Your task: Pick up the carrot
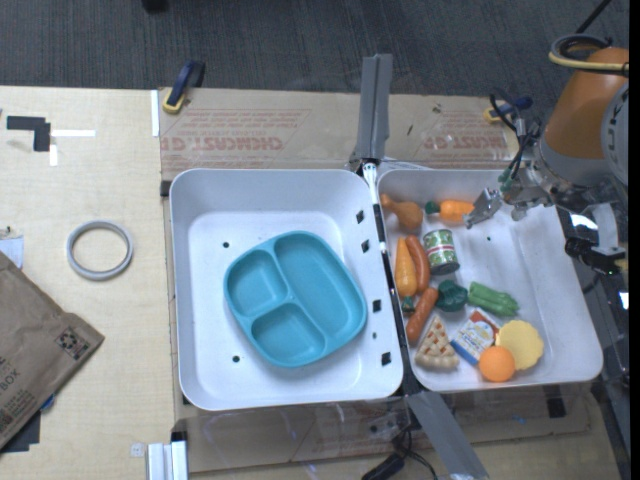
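The right bin (570, 298) holds several toy foods. A long orange-red carrot (420, 314) with a dark green top lies slanted near the bin's left wall, below the can. A shorter orange piece with a green end (455, 209) lies at the back of the bin. My gripper (489, 208) hangs over the bin's back part, just right of that short orange piece and well behind the long carrot. Nothing shows in its grasp.
Around the carrot lie a hot dog (409, 265), a can (440, 251), a green pepper (493, 298), a waffle slice (436, 348), an orange (496, 364) and a yellow piece (521, 342). The left bin (200, 268) holds a blue divided plate (293, 298).
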Controlling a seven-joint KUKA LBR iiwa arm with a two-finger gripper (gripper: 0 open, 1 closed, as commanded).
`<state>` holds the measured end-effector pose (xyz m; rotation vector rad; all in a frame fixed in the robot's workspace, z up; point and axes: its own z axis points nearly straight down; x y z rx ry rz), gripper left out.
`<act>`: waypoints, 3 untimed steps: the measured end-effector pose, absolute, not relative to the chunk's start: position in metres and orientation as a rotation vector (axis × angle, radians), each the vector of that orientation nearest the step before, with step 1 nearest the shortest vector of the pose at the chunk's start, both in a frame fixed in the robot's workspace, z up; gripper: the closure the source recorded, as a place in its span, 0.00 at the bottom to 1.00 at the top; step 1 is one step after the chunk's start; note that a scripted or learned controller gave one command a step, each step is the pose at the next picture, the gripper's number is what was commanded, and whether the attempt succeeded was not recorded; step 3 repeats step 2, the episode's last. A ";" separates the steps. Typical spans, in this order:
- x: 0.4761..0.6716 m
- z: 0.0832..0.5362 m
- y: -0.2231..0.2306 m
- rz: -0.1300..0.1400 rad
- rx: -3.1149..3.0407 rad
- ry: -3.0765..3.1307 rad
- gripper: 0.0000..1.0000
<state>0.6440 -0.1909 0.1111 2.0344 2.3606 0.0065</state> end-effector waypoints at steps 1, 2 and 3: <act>0.658 0.089 -0.149 -0.005 2.149 2.297 0.00; 0.656 0.096 -0.149 -0.016 2.154 2.305 1.00; 0.656 0.096 -0.149 -0.016 2.154 2.305 1.00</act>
